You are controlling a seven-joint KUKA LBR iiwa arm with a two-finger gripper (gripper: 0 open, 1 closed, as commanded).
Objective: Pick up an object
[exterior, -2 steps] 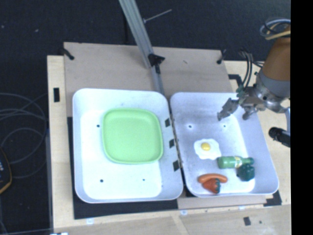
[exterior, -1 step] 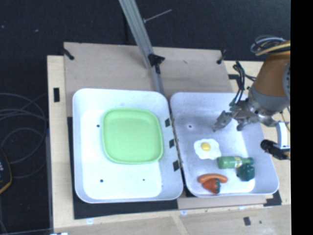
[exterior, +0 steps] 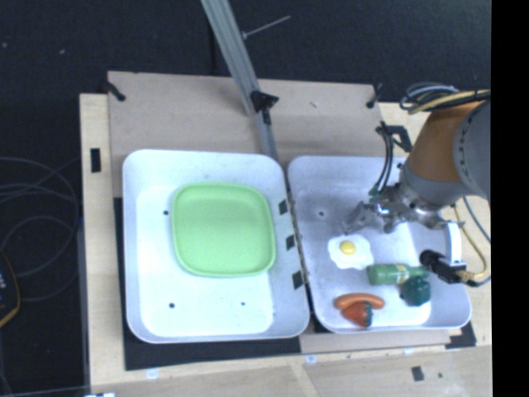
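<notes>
In the right bin (exterior: 318,188) lie a fried egg toy (exterior: 349,250), a green bottle (exterior: 395,273), a dark green piece (exterior: 415,290) and an orange-red carrot-like toy (exterior: 359,306). My gripper (exterior: 368,214) hangs over the middle of that bin, just above and right of the egg, pointing left. Nothing shows between its tips. The grey arm with its orange band (exterior: 442,147) comes in from the right.
The left bin (exterior: 145,246) holds a light green square plate (exterior: 222,228). A grey metal pole (exterior: 235,52) slants down to the gap between the bins. Cables (exterior: 430,98) loop near the arm at the right.
</notes>
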